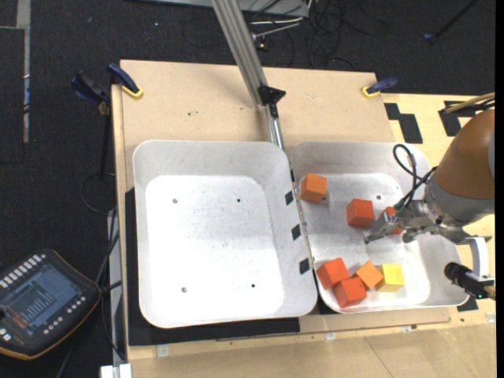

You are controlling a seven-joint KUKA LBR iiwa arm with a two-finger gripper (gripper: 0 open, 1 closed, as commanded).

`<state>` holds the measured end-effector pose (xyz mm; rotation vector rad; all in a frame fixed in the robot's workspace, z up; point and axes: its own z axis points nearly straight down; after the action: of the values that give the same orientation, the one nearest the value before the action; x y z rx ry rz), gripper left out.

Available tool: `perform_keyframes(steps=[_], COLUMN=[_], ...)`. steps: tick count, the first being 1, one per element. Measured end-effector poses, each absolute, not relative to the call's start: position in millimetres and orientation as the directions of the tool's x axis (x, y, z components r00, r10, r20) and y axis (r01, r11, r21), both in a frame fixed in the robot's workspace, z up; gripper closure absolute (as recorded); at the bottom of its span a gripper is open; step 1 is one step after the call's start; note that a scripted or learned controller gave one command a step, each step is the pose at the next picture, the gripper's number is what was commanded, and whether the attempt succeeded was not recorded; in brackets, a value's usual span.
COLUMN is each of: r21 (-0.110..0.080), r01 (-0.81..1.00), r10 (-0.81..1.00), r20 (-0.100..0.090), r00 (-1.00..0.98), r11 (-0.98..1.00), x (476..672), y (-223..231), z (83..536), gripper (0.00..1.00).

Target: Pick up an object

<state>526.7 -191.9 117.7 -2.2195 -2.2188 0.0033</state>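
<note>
The right bin (409, 299) holds several blocks. An orange block (314, 187) lies near its upper left. A red-orange block (360, 213) sits in the middle. Along the front lie two red blocks (332, 272) (350, 291), an orange block (369, 275) and a yellow block (392, 275), packed close together. My gripper (384, 228) hangs low over the bin, just right of the red-orange block and above the yellow one. A small red patch (391, 213) shows against the gripper's upper side; I cannot tell what it is.
The left bin (157, 211) lies beside the right one, sharing a middle rim. A metal pole (244, 46) slants down from the top to the bins' junction. The arm's orange band (472, 160) covers the right bin's right edge. A teach pendant (39, 302) lies at the lower left, off the bench.
</note>
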Motion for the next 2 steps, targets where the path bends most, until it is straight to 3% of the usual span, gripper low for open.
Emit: perform_keyframes(steps=[1, 2], r21=[0.001, 0.006], r01=[1.0, 1.0], r10=[1.0, 1.0], r20=[-0.001, -0.003], r00=[0.0, -0.001], r11=[0.0, 0.001], x=[527.5, 529.0], y=[-192.3, -196.9], z=[130.6, 173.9], gripper=[1.0, 1.0])
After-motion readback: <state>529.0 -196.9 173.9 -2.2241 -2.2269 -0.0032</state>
